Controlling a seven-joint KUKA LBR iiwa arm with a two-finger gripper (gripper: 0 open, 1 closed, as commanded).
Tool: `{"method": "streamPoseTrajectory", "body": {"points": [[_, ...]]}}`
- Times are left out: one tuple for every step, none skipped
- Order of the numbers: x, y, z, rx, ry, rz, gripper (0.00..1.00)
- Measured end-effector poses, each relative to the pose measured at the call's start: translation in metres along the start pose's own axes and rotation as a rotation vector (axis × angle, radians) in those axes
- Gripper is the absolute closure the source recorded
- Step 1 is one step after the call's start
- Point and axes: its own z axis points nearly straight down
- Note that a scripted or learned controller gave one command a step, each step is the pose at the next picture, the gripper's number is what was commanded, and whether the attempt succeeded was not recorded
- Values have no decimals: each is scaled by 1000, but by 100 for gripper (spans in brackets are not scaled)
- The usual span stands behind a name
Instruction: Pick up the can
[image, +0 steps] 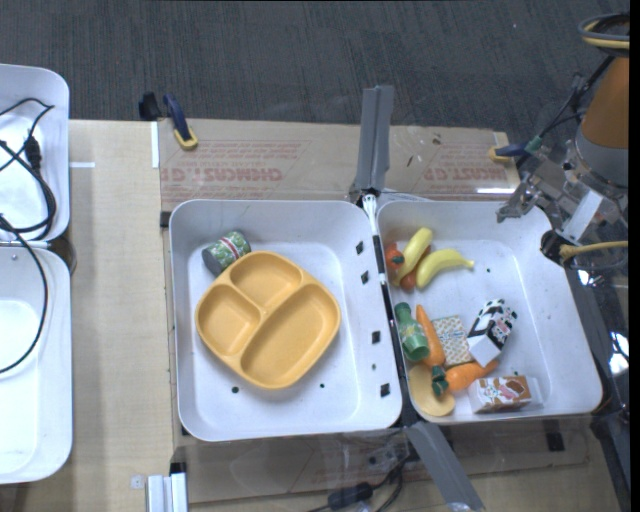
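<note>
Can (226, 250) lying on its side in the far left corner of the left bin (190, 330), long axis running from lower left to upper right, dark end facing lower left. Its near side touches the rim of the yellow divided plate (267, 318), which fills the middle of that bin. The can's label is green and pale with a reddish mark. Arm wrist and gripper (560, 215) at the far right edge of the right bin (560, 330), well apart from the can; whether the gripper is open or closed cannot be told. Bananas (432, 258), carrots (432, 335) and cartons (492, 330) lie in the right bin
</note>
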Motion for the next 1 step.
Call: {"method": "streamPoseTrajectory", "body": {"points": [[1, -6, 103, 2, 0, -23, 0]]}}
